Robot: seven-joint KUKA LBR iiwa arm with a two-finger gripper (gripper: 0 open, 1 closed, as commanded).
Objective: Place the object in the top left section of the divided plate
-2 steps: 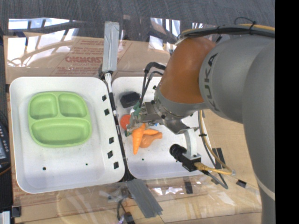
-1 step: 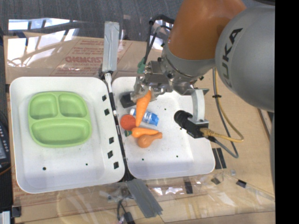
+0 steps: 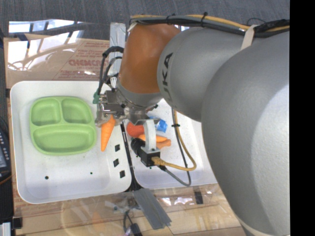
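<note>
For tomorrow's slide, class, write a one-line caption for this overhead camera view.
KUKA arm hangs an orange carrot beside a green divided plate in the left white bin.

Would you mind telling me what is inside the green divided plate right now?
All three sections of the green plastic divided plate show bare green. The orange toy carrot hangs beside its right rim, under the tool. Nothing covers the plate.
</note>
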